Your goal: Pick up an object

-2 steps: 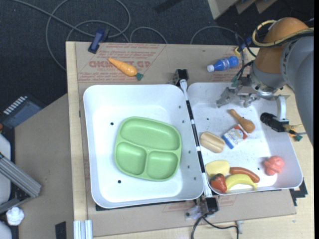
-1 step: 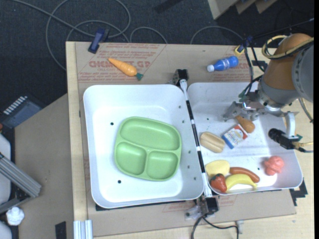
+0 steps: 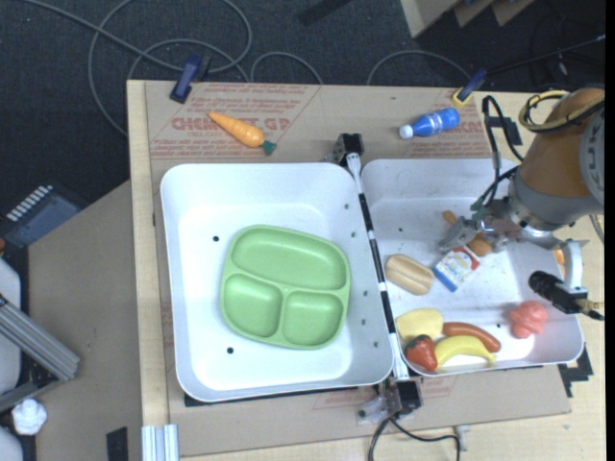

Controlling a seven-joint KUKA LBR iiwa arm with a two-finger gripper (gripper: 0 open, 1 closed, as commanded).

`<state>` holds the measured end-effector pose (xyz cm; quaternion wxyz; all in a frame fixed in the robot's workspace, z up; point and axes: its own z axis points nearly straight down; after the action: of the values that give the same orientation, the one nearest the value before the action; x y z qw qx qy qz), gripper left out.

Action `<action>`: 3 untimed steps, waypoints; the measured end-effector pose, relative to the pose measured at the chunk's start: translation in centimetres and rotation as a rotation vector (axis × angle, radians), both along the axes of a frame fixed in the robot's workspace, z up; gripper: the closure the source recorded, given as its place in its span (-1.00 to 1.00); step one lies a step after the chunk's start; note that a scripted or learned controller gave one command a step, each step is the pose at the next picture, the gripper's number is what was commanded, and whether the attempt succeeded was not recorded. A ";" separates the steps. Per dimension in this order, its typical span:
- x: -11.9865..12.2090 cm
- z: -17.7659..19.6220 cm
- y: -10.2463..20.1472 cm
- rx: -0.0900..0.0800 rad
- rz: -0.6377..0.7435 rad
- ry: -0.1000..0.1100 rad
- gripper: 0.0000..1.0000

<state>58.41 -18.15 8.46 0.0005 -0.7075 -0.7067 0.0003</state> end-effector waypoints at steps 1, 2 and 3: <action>8.3 0.4 0.9 -0.001 0.002 -0.003 -1.00; 3.0 0.0 0.2 0.000 0.001 0.000 -1.00; 0.3 0.0 0.0 0.000 0.000 0.000 -1.00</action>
<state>58.70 -18.18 8.46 0.0005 -0.7073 -0.7069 0.0003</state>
